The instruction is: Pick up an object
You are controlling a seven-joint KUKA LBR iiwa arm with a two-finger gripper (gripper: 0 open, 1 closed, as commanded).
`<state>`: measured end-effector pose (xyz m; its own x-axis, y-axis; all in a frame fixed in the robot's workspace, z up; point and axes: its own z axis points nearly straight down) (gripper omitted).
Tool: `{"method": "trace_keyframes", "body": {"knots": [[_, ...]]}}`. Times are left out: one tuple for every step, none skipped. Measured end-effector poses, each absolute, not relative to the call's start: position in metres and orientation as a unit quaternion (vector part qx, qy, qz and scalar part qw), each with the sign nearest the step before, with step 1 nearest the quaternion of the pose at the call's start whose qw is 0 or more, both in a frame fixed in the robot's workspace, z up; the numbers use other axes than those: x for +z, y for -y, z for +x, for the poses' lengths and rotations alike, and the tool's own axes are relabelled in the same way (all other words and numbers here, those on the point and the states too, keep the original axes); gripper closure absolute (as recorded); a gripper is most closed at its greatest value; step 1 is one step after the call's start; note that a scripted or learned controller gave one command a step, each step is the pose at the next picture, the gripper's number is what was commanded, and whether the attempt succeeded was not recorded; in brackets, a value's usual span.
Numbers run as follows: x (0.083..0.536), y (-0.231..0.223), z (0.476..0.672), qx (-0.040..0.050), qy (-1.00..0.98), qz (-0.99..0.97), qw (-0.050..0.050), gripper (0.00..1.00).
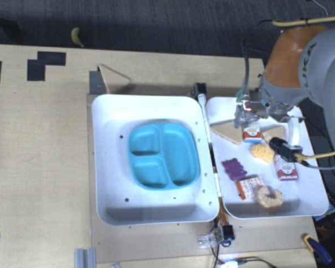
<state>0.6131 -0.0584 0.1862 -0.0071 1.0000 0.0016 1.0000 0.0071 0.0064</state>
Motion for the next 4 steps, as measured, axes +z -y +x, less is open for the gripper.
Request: {"method": "trace_keyframes", "body": {"knots": [[0.185,0.060,0.612,0.0012,-0.709,0.705,0.001,0.00],[0.098,0.120,0.606,0.0032,-0.709,0.705,0.006,0.00],[0.109,0.120,0.607,0.0034,-0.710,0.704,0.008,1.00],[0.109,0.120,0.607,0.0037,-0.711,0.704,0.008,0.00]]}}
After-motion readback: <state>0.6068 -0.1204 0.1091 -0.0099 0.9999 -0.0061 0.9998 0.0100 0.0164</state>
